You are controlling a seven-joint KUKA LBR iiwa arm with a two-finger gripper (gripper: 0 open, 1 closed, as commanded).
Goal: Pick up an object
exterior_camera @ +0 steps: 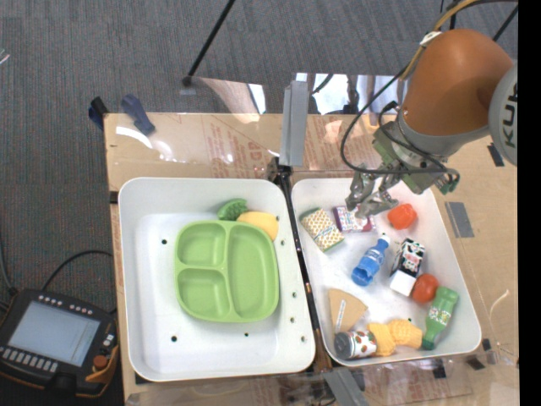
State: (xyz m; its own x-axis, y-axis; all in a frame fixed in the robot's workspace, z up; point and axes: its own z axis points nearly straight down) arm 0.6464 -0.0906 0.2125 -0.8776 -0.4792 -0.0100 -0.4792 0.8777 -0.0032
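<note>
Camera view from above and at a slant: two shallow white bins side by side on the desk (194, 146); the left bin (139, 311) carries a green three-compartment tray (226, 271), with a yellow fruit-shaped toy (260, 222) and a dark green leafy toy (232, 209) touching the tray's far rim; the right bin (465, 299) holds the loose objects: a patterned packet (322, 227), a small purple-and-white packet (350, 219), an orange-red round toy (402, 216), a blue bottle with a white cap (370, 261), a black-and-white carton (407, 266), a red round toy (424, 288), a green bottle (439, 316), a tan wedge (345, 308), a small can lying on its side (355, 343) and a yellow toy (397, 336) just beside the can; print on the labels is too small to read; the arm, marked with partial lettering "KU" at the frame's right edge, enters from the right, and its gripper (368, 200) hangs low over the far end of the right bin, directly above the purple-and-white packet; the fingers point downward, but how far apart they stand, and whether anything lies between them, cannot be told.
</note>
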